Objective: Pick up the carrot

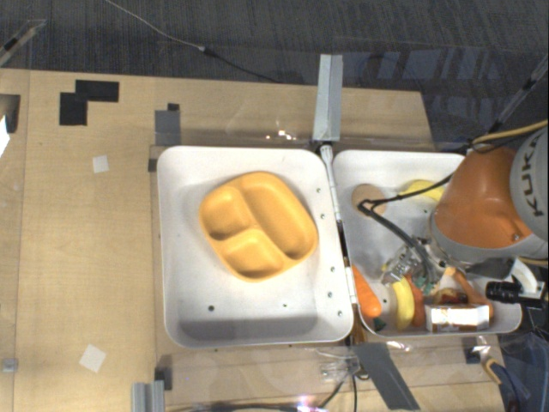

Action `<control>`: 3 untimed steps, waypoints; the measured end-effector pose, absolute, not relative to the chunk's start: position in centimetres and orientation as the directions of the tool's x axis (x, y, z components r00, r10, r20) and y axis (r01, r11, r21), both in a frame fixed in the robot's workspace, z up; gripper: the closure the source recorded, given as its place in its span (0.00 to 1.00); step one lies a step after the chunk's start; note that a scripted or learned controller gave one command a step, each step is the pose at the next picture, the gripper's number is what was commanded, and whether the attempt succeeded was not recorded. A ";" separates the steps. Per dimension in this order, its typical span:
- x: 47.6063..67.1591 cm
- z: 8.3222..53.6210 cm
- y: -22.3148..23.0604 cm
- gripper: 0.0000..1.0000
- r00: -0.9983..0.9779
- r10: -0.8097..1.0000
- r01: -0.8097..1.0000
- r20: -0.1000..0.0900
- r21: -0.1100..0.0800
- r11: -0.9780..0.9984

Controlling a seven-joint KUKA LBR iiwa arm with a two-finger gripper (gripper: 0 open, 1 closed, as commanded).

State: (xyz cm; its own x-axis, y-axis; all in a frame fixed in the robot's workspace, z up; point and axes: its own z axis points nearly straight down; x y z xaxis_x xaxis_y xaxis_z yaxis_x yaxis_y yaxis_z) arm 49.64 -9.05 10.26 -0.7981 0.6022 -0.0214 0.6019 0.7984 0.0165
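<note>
I read "KU" on the arm (532,174); smooth tapered carrot (367,294) lies left of the gripper (412,269), whose state I cannot tell.

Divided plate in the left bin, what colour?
Yellow-orange, plain; the divided plate shows in the camera view.

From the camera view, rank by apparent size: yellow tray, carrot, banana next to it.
1. Yellow tray, clearly largest.
2. Carrot and banana: they look alike, both partly hidden by the bin wall and arm, so I won't rank them.
</note>
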 end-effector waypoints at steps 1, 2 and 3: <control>53.2 9.2 -8.4 1.00 -0.678 0.735 0.735 -0.006 0.006 0.678; 53.2 9.2 -8.4 0.00 -0.679 0.735 0.735 -0.007 0.006 0.679; 55.5 15.3 -11.3 0.00 -0.691 0.723 0.723 -0.010 0.007 0.691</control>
